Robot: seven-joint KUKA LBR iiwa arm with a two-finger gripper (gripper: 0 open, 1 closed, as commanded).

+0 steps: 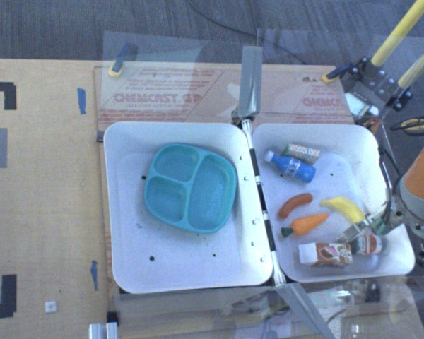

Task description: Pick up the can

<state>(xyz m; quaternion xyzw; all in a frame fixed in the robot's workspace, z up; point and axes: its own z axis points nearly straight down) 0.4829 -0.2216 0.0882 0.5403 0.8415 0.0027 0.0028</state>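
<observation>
The left bin (120, 210) holds a teal divided plate (191, 187), lying flat near its middle. Across the divider, the right bin (339, 134) is the busy one. Near its top left lies a blue bottle (291, 166) on its side, with a small grey packet (302, 151) touching it from behind. Lower down come a sausage (296, 204) and a carrot (307, 223), each lying at a slant, then a yellow banana (345, 207) just beside them.

Along the bin's lower edge a red-and-white carton (326, 253) lies flat, and at its right end sits the can (369, 244), red-labelled, in the lower right corner. I judge it to be on its side, long axis running roughly left to right, though the gripper partly hides it.

The gripper (365, 226) reaches in from the right, its tip right above the can's upper left side. Whether the fingers are apart or together I cannot tell from here. The can lies just below and slightly right of the tip, so the coming move looks like a short drop.
</observation>
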